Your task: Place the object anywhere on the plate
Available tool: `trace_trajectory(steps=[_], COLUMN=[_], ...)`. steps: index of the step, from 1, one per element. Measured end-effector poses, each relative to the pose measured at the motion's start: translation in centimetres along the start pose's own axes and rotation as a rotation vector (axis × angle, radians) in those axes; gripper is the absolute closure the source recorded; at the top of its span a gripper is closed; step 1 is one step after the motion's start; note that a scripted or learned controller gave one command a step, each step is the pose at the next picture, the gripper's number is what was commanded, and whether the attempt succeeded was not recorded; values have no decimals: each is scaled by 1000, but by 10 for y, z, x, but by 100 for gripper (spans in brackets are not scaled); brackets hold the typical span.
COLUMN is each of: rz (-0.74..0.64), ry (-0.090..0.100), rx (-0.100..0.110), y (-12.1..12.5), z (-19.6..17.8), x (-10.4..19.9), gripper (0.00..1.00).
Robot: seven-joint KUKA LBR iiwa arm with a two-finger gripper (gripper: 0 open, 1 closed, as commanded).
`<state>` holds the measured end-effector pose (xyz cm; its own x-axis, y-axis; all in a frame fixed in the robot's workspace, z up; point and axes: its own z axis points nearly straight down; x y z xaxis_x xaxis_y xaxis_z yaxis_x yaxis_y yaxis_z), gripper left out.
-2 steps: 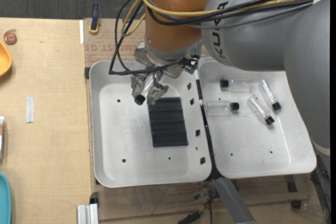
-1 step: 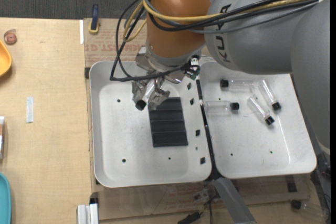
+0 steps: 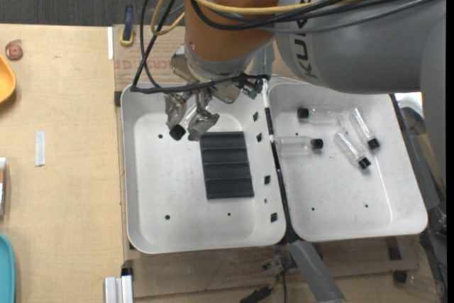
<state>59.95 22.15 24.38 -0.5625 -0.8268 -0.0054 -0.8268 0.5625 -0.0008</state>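
- Though looking straight down on the claw [image 3: 197, 121], cannot tell whether apart or together — too tangled among wrist parts and cables.
- Hangs over the far part of the left bin [image 3: 145, 223], just beside the far end of the black ridged plate [image 3: 227, 165].
- Lies flat near the middle of that bin, that plate, long side running from far to near.
- Over in the right bin [image 3: 397, 216]: four clear tubes [image 3: 349, 145] with black caps, scattered across the far half, well apart from the claw and from the plate.
- Two of them close together toward the right, slanted; the other two nearer the wall between the bins, lying roughly crosswise.
- Reaching in from the right and covering the far edge of both bins: grey arm [image 3: 369, 32] with its orange band.
- Left of the bins, wooden tabletop [image 3: 64, 223] with a small pale strip [image 3: 40, 149], a small reddish disc [image 3: 13, 50] near the far edge, and an orange thing [image 3: 6, 85] cut off at the left border.
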Motion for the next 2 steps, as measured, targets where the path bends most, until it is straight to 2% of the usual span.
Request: trace_trajectory(steps=[1, 2], rz=[-134, -265], ry=[0, 1], rx=[0, -1], y=[-53, -32], z=[74, 63], x=[-30, -20], gripper=[100, 100])
